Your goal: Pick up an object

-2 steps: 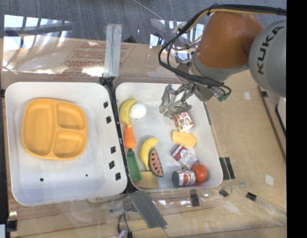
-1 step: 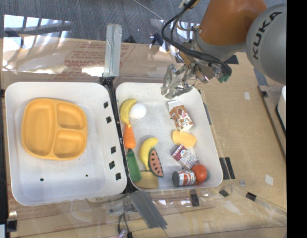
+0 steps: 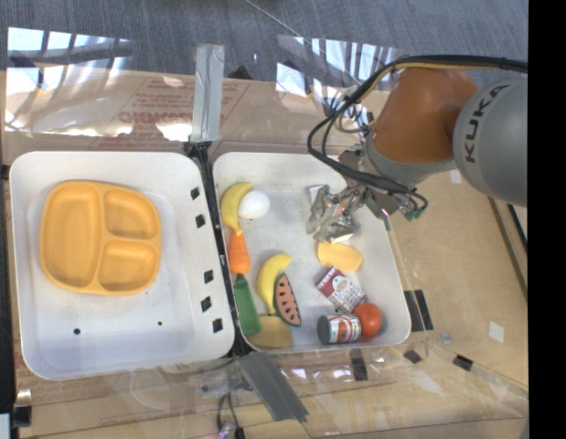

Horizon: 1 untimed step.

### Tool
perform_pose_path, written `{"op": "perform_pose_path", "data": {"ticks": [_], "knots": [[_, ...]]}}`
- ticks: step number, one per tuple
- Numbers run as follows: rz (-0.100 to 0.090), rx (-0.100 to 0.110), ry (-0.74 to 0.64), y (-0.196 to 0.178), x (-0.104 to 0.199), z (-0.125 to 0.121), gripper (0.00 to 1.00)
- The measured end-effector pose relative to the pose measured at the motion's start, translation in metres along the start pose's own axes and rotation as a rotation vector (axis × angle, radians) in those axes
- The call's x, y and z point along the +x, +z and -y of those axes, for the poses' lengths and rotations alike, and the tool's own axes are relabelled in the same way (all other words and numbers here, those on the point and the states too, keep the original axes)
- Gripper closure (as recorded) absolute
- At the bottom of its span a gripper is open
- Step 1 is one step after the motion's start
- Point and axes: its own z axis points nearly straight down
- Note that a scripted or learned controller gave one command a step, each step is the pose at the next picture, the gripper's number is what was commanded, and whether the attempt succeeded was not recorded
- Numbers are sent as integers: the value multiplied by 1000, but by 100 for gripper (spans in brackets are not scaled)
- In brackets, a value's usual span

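Near the front rim, the small can (image 3: 338, 329) looks hard and slippery (maybe it rolls). The yellow wedge (image 3: 341, 256) under the gripper (image 3: 335, 216) seems light and stiff, best pinched across its flat sides; gripper state cannot be told.

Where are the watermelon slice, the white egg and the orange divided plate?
watermelon slice (image 3: 285, 301): camera view, red face of the slice.
white egg (image 3: 254, 205): camera view, middle of its shell.
orange divided plate (image 3: 52, 236): camera view, floor of its long left compartment.

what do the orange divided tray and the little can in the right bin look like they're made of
The orange divided tray looks like moulded plastic: one even colour, rounded compartment edges, a soft matte sheen. The little can seems to be metal or toy plastic with a printed label wrapped round it; its pale end looks dull rather than shiny, so the view leaves that open.
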Motion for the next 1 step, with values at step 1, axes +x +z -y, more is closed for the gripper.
{"op": "perform_pose_path", "data": {"ticks": [1], "knots": [[11,9,49,-62,-51,-14,100]]}}
